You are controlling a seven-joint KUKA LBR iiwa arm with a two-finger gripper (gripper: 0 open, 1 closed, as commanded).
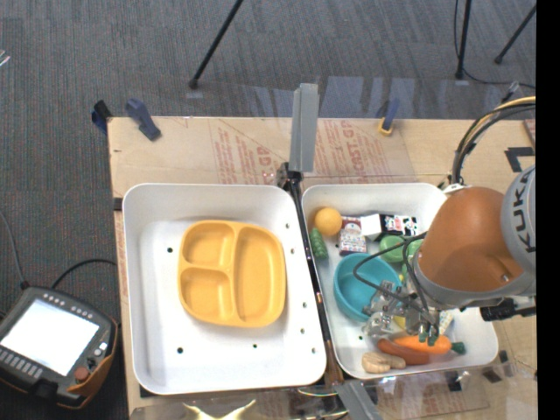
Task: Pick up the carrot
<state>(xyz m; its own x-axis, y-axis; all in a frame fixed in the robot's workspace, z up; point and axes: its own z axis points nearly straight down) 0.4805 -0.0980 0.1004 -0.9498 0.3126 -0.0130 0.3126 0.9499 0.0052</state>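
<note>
Two shallow white bins are seen side by side on the bench. The left bin [149,234] holds a yellow divided plate [233,272], which lies flat near the bin's middle. The right bin [354,195] is crowded, and much of its right part is hidden behind the arm [472,243], whose orange band fills the right middle of the frame.

The gripper [402,315] is seen in the lower right of the frame, low over the near part of the right bin. Its metal parts are tangled against the clutter beneath, and whether they are apart or together cannot be told.

The carrot [420,348] lies on its side along the bin's lower edge, just below the gripper, with a green tip at its right end. Contact between the two cannot be made out. A pale beige piece [383,362] lies just left of the carrot.

A blue bowl [363,285] is partly covered by the gripper. Toward the bin's upper edge a yellow ball [328,220], a small green item [318,247] and some printed boxes [372,228] are seen; their labels are too small to read. A green object [394,248] is cut off by the arm
</note>
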